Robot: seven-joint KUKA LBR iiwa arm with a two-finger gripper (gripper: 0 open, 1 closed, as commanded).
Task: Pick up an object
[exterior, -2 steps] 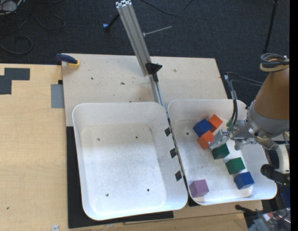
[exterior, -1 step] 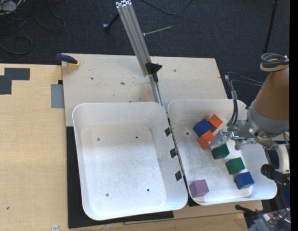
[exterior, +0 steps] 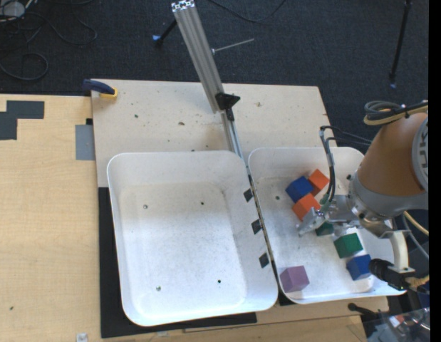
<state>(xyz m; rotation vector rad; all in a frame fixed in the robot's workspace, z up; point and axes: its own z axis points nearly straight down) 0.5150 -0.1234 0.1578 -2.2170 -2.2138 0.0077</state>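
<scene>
Here the tool [exterior: 310, 224] sits low in the right bin [exterior: 277, 164] on dark carpet [exterior: 291, 41]; grip unclear

tool [exterior: 310, 223] tips blurred | arm [exterior: 395, 166] cut off (right edge)

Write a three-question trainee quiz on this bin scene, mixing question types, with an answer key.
1. True or false: the purple block lies in the left bin.
2. Which block lies nearest the gripper? A) the purple block B) the lower orange block C) the lower blue block
3. Fill in: the green block lies directly above the ____ block in the picture.

Key
1. False. It lies in the right bin, near the bin's lower left corner.
2. B. It sits right at the gripper; whether it is gripped cannot be told.
3. Blue, meaning the lower blue one; the upper blue block lies beside the upper orange block.
</scene>
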